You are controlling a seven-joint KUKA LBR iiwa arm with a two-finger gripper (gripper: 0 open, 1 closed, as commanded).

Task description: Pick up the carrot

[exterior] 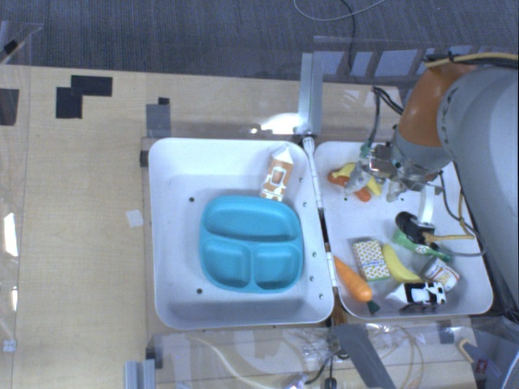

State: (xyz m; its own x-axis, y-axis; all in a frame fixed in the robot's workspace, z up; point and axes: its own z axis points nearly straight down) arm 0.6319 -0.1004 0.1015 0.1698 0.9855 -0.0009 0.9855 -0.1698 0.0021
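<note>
Carrot [353, 278] lies at the right bin's [478, 298] lower-left edge, beside a patterned box [370, 258] and banana [400, 263]. Gripper [381, 177] — upper centre-right, well apart from it — pincer state cannot be told.

carrot [353, 278] right bin [478, 298] front-left corner | gripper [375, 177] near bin's far end | well apart

orange carrot [353, 278]; blue tray [251, 244]; yellow banana [399, 264]; white bins [170, 217]; checkered packet [370, 258].

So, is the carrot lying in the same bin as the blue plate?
No, the carrot lies in the right bin, while the blue plate sits in the left bin.
</note>
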